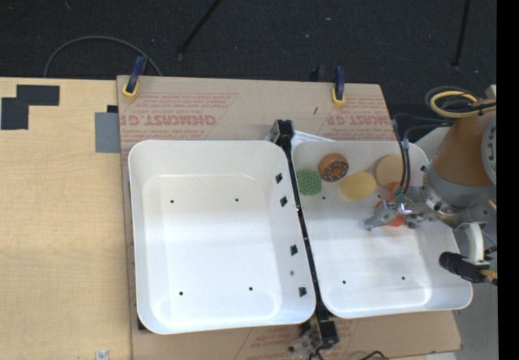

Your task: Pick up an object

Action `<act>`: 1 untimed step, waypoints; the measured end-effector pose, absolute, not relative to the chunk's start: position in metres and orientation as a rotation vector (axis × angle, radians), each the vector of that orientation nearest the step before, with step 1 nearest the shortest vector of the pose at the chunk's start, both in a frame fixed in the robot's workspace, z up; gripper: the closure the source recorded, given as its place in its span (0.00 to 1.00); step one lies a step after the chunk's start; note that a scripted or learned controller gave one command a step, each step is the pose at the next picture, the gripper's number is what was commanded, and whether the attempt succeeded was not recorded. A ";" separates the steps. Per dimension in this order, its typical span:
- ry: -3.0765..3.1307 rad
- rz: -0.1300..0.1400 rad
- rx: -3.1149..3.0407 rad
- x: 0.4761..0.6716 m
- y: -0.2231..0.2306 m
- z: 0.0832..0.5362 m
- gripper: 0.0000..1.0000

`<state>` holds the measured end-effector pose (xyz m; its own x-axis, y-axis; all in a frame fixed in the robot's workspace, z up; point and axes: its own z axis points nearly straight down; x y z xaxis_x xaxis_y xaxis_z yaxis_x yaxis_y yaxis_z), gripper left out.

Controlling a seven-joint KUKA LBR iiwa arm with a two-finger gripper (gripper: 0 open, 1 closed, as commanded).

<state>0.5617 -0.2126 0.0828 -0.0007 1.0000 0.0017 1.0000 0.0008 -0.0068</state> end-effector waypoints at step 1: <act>-2.225 0.000 -2.218 0.591 -0.177 0.088 0.00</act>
<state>0.5909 -0.1775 0.0876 -0.0031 1.0000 0.0001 1.0000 0.0031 -0.0001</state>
